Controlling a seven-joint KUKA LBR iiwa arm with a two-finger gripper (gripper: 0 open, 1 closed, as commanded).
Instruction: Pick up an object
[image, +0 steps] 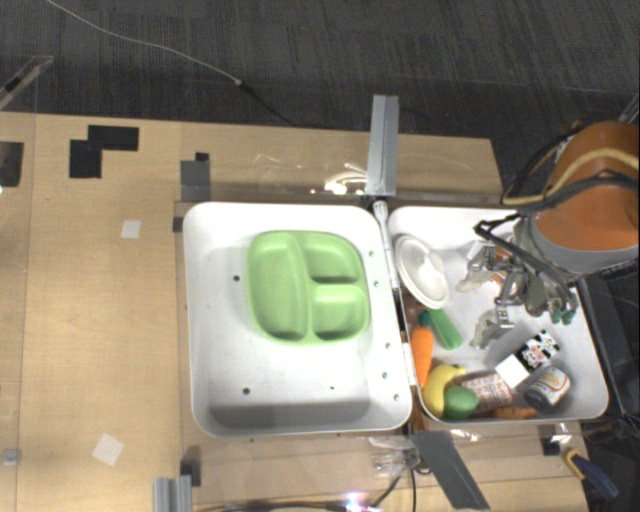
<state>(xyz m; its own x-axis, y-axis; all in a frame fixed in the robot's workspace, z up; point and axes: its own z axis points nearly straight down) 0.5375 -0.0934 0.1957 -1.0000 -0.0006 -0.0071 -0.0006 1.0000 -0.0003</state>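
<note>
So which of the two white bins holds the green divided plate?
The left bin holds the green divided plate, lying flat by itself. The right bin holds small clutter instead: a white bowl, a carrot, a banana.

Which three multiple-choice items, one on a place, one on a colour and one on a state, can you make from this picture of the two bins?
1. Where does the divided plate lie?
A. in the left bin
B. in the right bin
C. on the bench outside the bins

2. What colour is the divided plate?
A. red
B. green
C. blue

3. How does the gripper stand?
A. closed on the carrot
B. resting on the divided plate
C. over the right bin, holding nothing

Key: 1 A, the divided plate sits in the middle of the left bin. 2 B, it is light green all over. 3 C, the gripper hangs above the right bin, apart from the carrot, with nothing between its fingers.
</note>
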